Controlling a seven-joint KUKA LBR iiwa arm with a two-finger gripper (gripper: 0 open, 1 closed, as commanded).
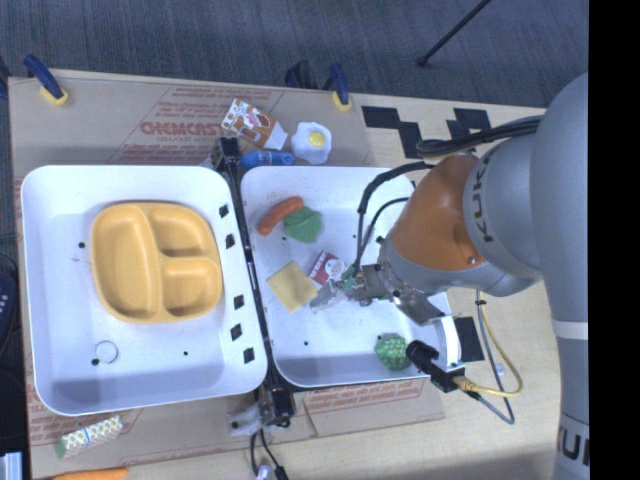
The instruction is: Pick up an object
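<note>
From above we see the gripper point(330, 295) low in the right bin point(330, 368), its fingers unreadable, between a yellow slice point(291, 286) and red-white packet point(323, 265); sausage point(279, 215), green leaf point(303, 225) beyond, broccoli point(391, 351) nearer.

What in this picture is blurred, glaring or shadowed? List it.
Camera view: the gripper is soft and small, its detail lost; the right bin has a grey shadow along its near wall; the yellow tray is evenly lit, without glare; the print on the cardboard is fuzzy.
</note>
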